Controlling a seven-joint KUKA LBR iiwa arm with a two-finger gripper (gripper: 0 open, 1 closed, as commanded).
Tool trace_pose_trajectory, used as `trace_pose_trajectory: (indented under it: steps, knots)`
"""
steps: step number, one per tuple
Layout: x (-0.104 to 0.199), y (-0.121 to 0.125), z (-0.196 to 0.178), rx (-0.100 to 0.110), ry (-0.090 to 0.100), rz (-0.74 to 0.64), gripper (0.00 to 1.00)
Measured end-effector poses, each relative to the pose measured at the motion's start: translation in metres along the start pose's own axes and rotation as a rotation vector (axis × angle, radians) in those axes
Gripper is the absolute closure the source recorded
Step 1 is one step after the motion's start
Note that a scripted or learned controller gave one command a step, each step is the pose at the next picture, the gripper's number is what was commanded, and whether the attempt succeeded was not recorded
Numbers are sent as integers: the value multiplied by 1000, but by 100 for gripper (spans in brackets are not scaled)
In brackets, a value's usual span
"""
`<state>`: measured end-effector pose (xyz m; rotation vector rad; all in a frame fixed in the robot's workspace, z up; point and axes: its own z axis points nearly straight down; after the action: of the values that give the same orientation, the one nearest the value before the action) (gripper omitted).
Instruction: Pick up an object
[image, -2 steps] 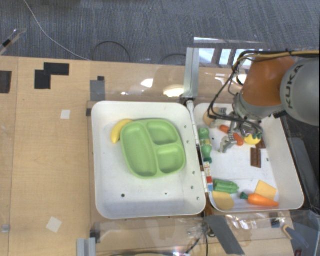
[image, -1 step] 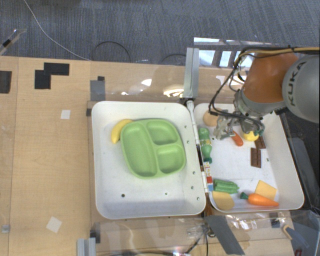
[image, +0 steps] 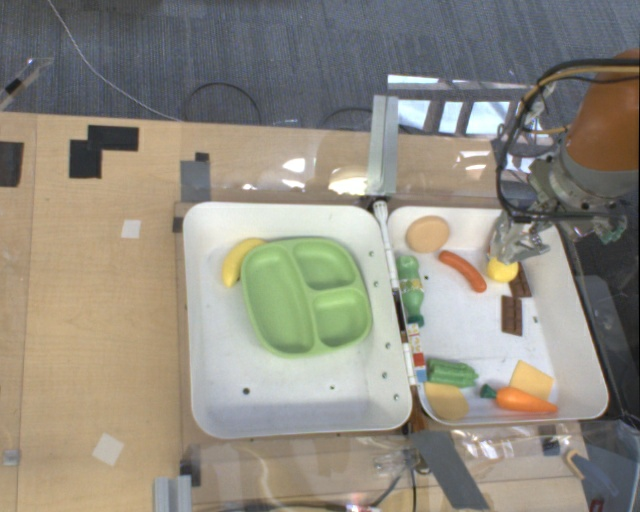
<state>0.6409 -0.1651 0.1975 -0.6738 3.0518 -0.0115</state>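
— Where is the gripper (image: 512, 250)?
— In the right bin (image: 565, 395), far corner — its fingers closed around a small yellow object (image: 502, 269), a lemon perhaps.

— What lies nearby?
— A red sausage (image: 463, 270) just beside it, a brown chocolate bar (image: 512, 314) below. No readable writing anywhere.

— The left bin (image: 215, 390)?
— A green divided plate (image: 304, 294), a banana (image: 236, 260) against it.

A light wooden bench top (image: 90, 330) filled the left and middle of the frame, marked with black squares (image: 102, 148) at upper left and small pale patches (image: 107, 448) lower down. Along the top ran grey-blue carpet (image: 300, 50), crossed by a thin white cable (image: 110, 75) and dark loops of cord (image: 222, 100). Glare lay on a clear sheet (image: 300, 170) at upper centre.
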Motion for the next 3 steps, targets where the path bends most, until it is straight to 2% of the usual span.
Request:
trace_pose_trajectory:
  steps: [1,2,3]
  knots:
    - [-18,52,76,-8,9,366,100]
    - [-17,-4,13,-2,1,101,100]
    - [-18,-3,14,-4,2,99,0]
